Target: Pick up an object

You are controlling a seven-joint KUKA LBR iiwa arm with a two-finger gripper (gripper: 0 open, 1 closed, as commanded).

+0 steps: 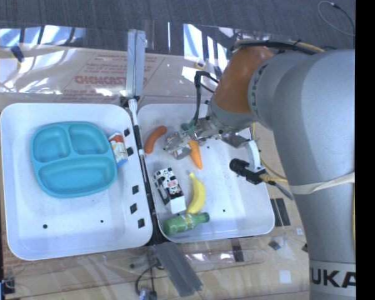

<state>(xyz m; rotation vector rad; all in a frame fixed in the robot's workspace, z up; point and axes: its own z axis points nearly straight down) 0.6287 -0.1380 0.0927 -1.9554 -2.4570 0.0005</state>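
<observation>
My gripper (pixel 177 144) hangs low in the right bin (pixel 244 199), near its upper left part. Its metal tip sits between an orange-red sausage (pixel 154 139) on its left and an orange carrot (pixel 196 154) touching its right side. Nothing shows held in it. Lower in the same bin lie a black-and-white cow-patterned carton (pixel 169 184), a yellow banana (pixel 197 194) and a green bottle (pixel 184 223) on its side near the front wall.
The left bin (pixel 25 230) holds a blue divided plate (pixel 72 157) and a small red-and-white can (pixel 118 149) against the divider. The grey arm with its orange band (pixel 244 80) covers the right bin's far right side.
</observation>
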